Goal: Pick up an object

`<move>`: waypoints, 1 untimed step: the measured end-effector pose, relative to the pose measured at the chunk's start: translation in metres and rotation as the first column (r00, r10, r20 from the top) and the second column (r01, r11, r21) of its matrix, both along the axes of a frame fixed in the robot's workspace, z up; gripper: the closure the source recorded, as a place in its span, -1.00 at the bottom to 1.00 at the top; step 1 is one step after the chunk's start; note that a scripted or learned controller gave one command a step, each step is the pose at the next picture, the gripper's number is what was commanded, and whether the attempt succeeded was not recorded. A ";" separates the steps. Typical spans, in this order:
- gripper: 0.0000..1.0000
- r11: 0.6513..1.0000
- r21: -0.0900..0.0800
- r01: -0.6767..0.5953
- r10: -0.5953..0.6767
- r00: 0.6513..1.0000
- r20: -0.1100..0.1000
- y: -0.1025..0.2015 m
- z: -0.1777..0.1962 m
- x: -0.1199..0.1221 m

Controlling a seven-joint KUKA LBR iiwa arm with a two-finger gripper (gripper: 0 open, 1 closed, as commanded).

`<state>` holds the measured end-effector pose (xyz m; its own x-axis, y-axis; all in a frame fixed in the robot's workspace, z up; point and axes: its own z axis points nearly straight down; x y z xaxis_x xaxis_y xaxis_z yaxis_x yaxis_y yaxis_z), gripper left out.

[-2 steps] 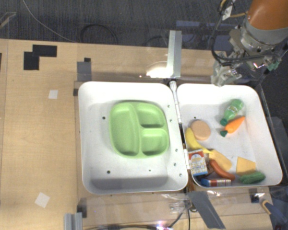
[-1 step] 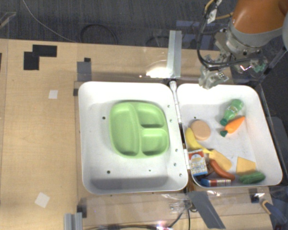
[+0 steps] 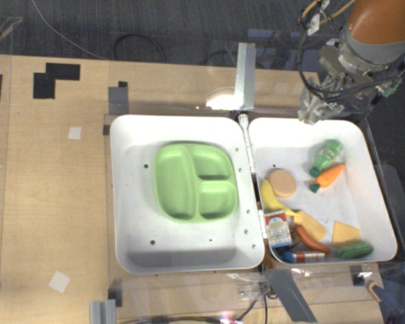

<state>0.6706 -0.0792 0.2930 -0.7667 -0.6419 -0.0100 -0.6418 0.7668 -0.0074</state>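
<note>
Above the far edge of the right bin (image 3: 364, 137) hangs the gripper (image 3: 315, 110), at the end of the grey arm with its orange band (image 3: 381, 12); cables cluster around the wrist. Fingers are blurred against the bin rim, so cannot tell how far apart they are, and nothing shows between them.

Right bin holds all the small items. Green bottle (image 3: 326, 155) lies tilted, long axis running from lower left to upper right. Just beside it, toy carrot (image 3: 329, 176) lies along the same diagonal, green stem end pointing lower left, orange tip upper right. Round tan disc (image 3: 282, 181) sits near the bin's middle, touching a banana (image 3: 270, 197) by the left wall. Lower down: small printed carton (image 3: 278, 231), a yellow-orange wedge (image 3: 310, 226), a hot dog (image 3: 312, 242), a cheese-like yellow wedge (image 3: 345, 232), a dark green pickle-shaped piece (image 3: 354, 250) and a blue-and-red marker (image 3: 299, 256), all crowded together.

Left bin (image 3: 131, 181) holds a light green divided tray (image 3: 194, 181) lying flat.
</note>
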 end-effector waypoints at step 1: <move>1.00 0.998 0.002 -0.058 0.058 0.998 0.000 0.051 -0.011 0.000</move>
<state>0.6706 -0.0287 0.2822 -0.7283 -0.6851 -0.0108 -0.6851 0.7284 -0.0059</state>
